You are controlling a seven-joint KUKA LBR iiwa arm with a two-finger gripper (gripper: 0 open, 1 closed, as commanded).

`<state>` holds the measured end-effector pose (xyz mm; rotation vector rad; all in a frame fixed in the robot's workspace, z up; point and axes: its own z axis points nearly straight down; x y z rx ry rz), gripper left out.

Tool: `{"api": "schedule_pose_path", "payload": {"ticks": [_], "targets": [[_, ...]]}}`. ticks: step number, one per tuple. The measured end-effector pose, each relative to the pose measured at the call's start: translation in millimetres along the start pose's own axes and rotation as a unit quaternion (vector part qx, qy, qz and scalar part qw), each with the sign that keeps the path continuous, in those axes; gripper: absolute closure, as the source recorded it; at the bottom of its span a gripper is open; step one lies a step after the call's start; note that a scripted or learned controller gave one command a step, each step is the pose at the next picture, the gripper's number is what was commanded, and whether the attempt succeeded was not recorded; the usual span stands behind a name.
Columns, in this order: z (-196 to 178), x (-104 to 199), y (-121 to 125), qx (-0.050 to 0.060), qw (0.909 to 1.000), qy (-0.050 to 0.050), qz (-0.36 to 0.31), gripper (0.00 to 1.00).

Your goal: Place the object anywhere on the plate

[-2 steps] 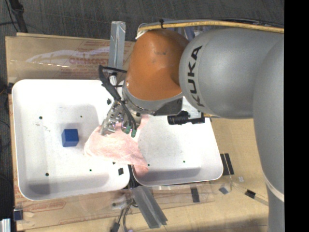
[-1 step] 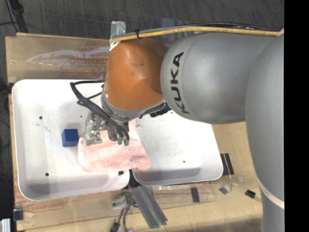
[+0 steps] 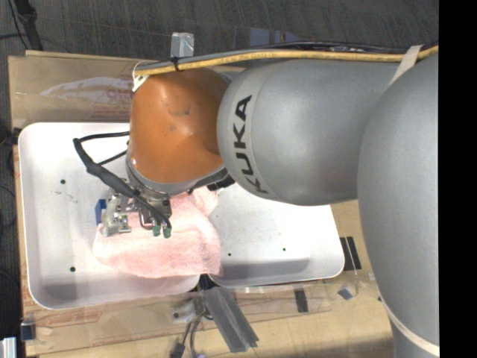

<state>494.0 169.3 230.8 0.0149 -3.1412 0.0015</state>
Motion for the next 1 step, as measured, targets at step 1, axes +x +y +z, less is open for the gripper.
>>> {"api": "schedule_pose_path", "payload": {"ticks": [1], "targets": [[0.0, -0.1, -0.2, 0.000, 1.0000, 0.000, 0.000, 0.00]]}}
